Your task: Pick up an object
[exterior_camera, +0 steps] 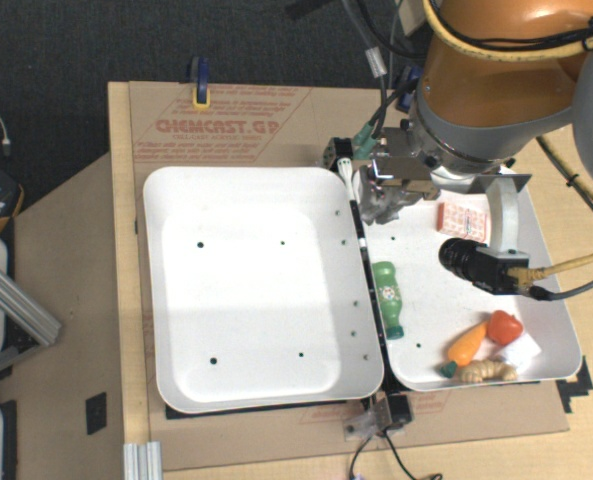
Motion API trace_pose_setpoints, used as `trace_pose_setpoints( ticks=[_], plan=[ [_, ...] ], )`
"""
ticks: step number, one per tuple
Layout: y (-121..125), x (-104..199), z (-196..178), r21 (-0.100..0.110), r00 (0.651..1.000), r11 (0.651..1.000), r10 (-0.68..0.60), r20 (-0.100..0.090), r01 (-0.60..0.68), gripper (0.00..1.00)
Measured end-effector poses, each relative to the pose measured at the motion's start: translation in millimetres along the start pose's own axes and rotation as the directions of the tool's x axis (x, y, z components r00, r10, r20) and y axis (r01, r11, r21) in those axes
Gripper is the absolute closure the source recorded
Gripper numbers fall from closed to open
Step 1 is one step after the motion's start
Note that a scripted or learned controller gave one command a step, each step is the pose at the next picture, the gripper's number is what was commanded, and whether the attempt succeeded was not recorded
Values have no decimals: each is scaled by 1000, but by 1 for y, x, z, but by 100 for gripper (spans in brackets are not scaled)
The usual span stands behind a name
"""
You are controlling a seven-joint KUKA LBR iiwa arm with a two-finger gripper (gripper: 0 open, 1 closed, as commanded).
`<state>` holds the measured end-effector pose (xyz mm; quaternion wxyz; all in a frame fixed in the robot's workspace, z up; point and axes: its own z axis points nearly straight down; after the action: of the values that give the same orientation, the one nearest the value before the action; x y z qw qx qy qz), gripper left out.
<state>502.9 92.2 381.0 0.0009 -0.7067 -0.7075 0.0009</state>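
Observation:
My gripper (380,204) hangs low over the far left corner of the right bin (421,268), close to the wall between the two bins. The big orange and grey wrist hides most of it. A green bottle (386,298) lies along the bin's left wall, a short way in front of the gripper. A pink patterned box (463,219) lies to the gripper's right, partly behind the arm's black fitting. At the near right corner lie an orange carrot (466,345), a red fruit (504,326) and a beige knobbly root (486,372).
The left bin (251,288) is bare white with a few small dark dots. Both bins rest on a cardboard sheet (216,113) with a blue clamp (201,81) at its far edge. Cables (566,268) trail from the arm over the right bin's right side.

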Motion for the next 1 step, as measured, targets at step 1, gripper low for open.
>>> trace_pose_setpoints(
  ticks=[1],
  plan=[
    [3,51,17,1,1000,1000,-2,0,2,100]
  ],
)
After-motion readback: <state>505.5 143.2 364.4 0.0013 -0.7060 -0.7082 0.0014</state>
